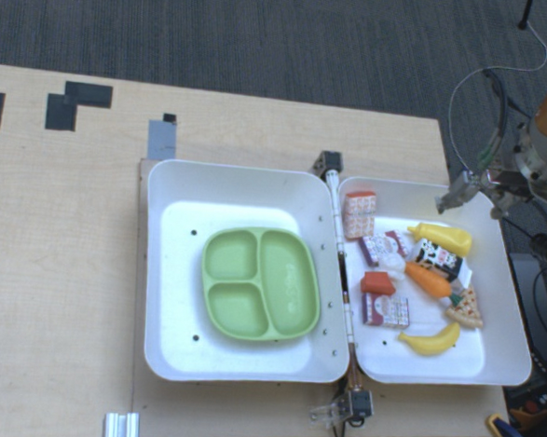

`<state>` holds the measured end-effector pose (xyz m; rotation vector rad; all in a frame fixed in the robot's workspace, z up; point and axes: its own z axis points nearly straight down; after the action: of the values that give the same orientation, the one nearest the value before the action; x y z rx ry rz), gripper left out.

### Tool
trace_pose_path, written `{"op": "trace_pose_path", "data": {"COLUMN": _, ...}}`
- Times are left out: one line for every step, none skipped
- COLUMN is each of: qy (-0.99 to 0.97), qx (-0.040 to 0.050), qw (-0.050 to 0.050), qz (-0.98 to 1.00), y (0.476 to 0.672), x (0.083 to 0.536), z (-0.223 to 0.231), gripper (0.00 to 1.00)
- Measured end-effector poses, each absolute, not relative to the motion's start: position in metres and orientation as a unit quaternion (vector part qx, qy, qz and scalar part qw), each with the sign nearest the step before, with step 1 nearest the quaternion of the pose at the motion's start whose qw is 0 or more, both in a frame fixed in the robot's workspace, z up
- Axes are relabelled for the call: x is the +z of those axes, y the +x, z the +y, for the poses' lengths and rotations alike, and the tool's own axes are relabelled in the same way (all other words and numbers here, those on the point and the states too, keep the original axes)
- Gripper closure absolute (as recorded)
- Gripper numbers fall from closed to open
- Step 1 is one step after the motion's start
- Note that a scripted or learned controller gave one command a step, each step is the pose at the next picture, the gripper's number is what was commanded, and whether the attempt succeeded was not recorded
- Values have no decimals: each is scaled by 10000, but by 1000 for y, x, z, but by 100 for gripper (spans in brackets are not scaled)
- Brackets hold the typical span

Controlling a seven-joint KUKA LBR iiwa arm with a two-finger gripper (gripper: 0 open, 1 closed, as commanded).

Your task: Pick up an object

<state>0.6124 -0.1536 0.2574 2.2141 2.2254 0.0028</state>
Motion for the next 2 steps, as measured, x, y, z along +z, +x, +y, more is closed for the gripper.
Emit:
{"op": "trace_pose_path", "data": {"qy": 7065, "qx": 37, "qw": 58, "qz": 7077, "y": 558, "x": 117, "z": -137, "gripper": 0}}
{"op": "trace_pose_path", "data": {"qy": 7055, "qx": 34, "qw": 50, "qz": 7087, "y": 557, "x": 125, "z": -136, "gripper": 100}}
